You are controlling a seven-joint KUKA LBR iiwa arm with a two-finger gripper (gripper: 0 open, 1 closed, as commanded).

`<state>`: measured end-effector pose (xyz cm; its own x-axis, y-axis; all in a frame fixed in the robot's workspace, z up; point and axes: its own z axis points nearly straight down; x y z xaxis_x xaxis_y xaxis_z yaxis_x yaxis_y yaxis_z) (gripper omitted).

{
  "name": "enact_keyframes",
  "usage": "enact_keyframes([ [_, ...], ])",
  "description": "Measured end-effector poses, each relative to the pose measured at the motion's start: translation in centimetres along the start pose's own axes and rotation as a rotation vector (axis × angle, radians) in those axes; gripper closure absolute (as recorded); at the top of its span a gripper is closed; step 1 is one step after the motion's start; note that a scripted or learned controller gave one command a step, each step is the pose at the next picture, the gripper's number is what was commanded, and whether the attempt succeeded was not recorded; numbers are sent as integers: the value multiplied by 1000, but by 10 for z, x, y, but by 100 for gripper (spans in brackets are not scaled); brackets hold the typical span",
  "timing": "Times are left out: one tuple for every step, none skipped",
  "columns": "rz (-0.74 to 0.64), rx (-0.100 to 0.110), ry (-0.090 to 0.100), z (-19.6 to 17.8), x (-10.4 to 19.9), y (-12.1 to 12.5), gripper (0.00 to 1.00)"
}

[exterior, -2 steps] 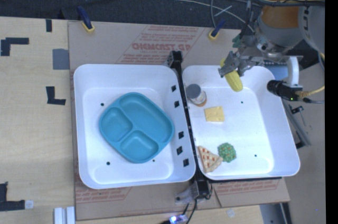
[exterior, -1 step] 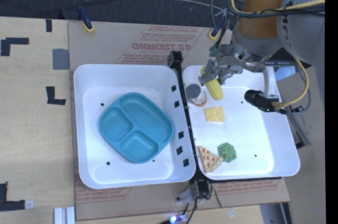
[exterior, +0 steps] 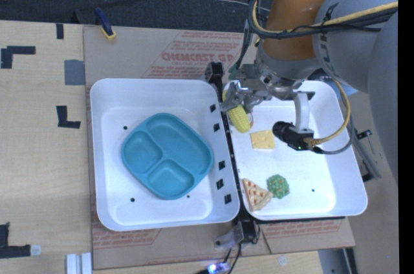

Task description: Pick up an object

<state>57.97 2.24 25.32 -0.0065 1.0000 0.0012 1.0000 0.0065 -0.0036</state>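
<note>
My gripper (exterior: 238, 100) hangs over the left side of the right bin (exterior: 336, 201), close to the divider between the bins. A yellow corn cob (exterior: 240, 117) sits right at the fingertips, and it looks pinched between them. A yellow cheese slice (exterior: 262, 139) lies flat just to the right of the cob. Nearer the front of that bin lie a pizza slice (exterior: 255, 193) and a green broccoli floret (exterior: 278, 185).
The left bin (exterior: 107, 105) holds a blue divided plate (exterior: 167, 154). Black clips line the divider between the bins. A black cable fitting (exterior: 292, 135) on the arm hangs over the right bin. Brown cardboard lies under both bins.
</note>
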Motion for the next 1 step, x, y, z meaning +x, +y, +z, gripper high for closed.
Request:
enact_keyframes([
  [1,1,-1,10,50,-32,100],
])
